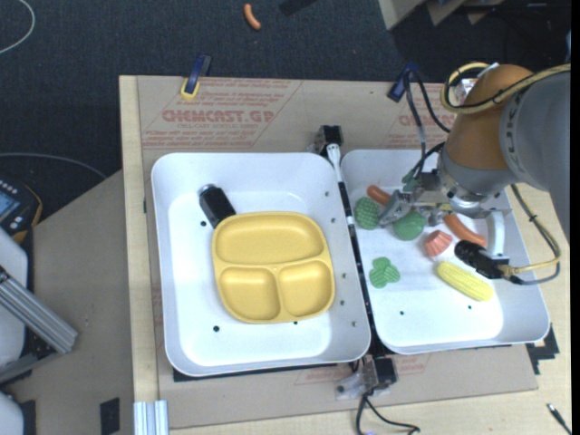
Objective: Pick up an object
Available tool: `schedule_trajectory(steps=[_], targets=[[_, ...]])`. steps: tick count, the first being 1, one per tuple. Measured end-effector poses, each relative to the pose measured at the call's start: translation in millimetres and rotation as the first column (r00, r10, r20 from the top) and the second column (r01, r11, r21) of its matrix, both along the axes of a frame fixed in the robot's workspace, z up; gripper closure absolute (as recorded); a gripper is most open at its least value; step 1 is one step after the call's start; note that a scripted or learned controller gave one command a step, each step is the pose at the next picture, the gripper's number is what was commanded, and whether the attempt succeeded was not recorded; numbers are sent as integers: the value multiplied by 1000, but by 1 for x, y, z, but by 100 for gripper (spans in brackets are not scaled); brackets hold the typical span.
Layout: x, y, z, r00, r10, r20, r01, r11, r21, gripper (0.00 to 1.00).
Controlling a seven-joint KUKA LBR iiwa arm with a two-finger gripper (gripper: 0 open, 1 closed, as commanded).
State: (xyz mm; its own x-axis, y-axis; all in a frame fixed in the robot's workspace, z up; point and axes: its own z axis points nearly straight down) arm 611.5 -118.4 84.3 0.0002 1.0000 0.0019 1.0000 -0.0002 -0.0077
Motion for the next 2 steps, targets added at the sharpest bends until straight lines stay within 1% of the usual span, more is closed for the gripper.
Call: schedule_trajectory(steps=[1, 2], targets=[[2, -1, 15, 1000, -1, 9, 1, 1000, -2, 100], [4, 0, 80, 1000, 1, 16, -1, 1000, -4, 100]])
